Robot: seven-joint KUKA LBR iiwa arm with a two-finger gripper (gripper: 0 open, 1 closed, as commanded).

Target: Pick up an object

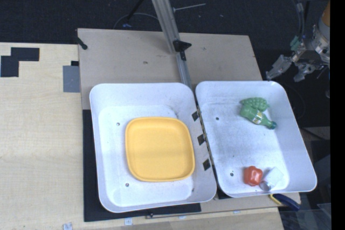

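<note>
Clearly the easiest candidate is the green toy (257, 111), which lies in the far part of the right bin (295, 116), well apart from the bin's other contents and a little in from the far wall. It looks like a moulded plastic vegetable with a knobbly head and a narrower stem pointing toward the near right, so I judge it light, stiff and not fragile. The lumpy head could roll or squirt out under a pinch. The stem, or the waist where head meets stem, seems the better place to close on, with the jaws set across its narrow width.

Near the right bin's near-right corner sits a small red object (253, 175), touching or just beside a pale, glossy little thing (268, 183) whose nature I cannot make out. That pair is crowded against the wall and would be awkward to reach cleanly.

The left bin (102, 116) holds a yellow plate (160, 148) with rounded corners lying flat on the floor — broad, thin and probably slippery, with only its rim to grip.

The gripper (285, 66) hangs beyond the far-right corner of the right bin, outside it and above nothing in either bin; whether it is released or clenched I cannot tell — it is too small and cluttered there
</note>
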